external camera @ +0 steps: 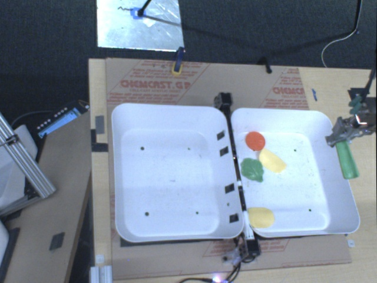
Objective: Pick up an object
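Several small objects lie in the right bin [312,217]. An orange-red round piece [255,140] sits near the bin's back left. Just in front of it a yellow lump [272,160] touches a green leafy-looking piece [252,168]. Another yellow piece [261,217] rests in the front left corner against the bin wall.
The left bin [171,170] adjoins the right one along a black-clipped divider [235,170]. A metal clamp with a green handle [347,158] grips the right bin's right rim. Both bins rest on a cardboard sheet [153,81]. A silver plate [139,15] lies beyond it.
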Motion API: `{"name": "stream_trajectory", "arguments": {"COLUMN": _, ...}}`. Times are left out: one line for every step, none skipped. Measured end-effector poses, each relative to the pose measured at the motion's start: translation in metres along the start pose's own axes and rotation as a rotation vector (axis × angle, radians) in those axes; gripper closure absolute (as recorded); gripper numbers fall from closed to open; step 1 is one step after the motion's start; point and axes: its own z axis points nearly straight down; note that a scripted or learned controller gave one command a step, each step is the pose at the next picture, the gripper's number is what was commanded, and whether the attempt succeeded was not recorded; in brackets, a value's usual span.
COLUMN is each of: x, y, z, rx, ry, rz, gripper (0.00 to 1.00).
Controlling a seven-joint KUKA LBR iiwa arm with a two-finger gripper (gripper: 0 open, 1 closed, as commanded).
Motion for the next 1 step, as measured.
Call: {"name": "stream_trajectory", "arguments": {"x": -0.0481, "y": -0.0010, "z": -0.0527, "rx": -0.017, "ry": -0.008, "rz": 0.014, "gripper": 1.00}}
